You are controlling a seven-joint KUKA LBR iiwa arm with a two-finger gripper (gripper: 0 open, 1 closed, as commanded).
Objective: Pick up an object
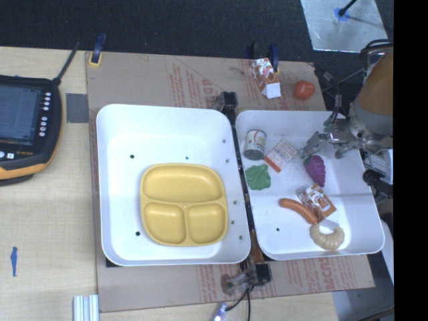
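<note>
Arm (376, 85) is cut off at the right edge. Gripper (319, 144) sits over the right bin (364, 236), fingers spread open, nothing between them, just above the purple eggplant (315, 169). Also in that bin: can (255, 144), green leaf (257, 176), hot dog (298, 210), bagel (327, 236), two small packets (281, 154) with print too small to read. Left bin (114, 179) holds a yellow tray (183, 203). Carton (265, 76) and tomato (304, 89) lie outside on cardboard; its red lettering isn't legible. Pendant (23, 126) is cropped at left.
</note>
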